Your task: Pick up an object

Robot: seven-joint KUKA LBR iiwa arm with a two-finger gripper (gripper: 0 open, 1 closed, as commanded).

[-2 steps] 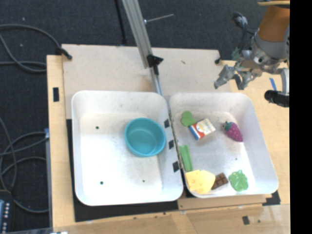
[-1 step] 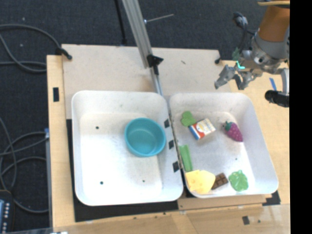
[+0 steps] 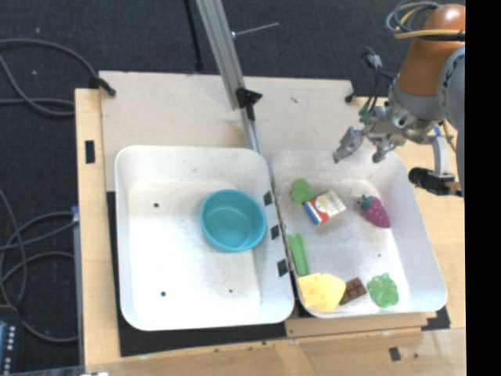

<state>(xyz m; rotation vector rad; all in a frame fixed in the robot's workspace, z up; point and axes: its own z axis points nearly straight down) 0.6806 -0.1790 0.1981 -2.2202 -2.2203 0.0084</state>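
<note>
Over the right bin's [image 3: 427, 245] back edge, my end effector [image 3: 361, 149] hangs with fingers spread and nothing between them. I'd go for the grapes [image 3: 375, 211], near the right wall: drop straight down, centred, then close. The carton [image 3: 324, 207] sits close by, so keep clear. Cheese [image 3: 321, 291], chocolate [image 3: 354, 290] and green bits crowd the front; a bowl [image 3: 232, 220] sits left.

Dark floor [image 3: 117, 22] with black cables [image 3: 31, 61]
</note>
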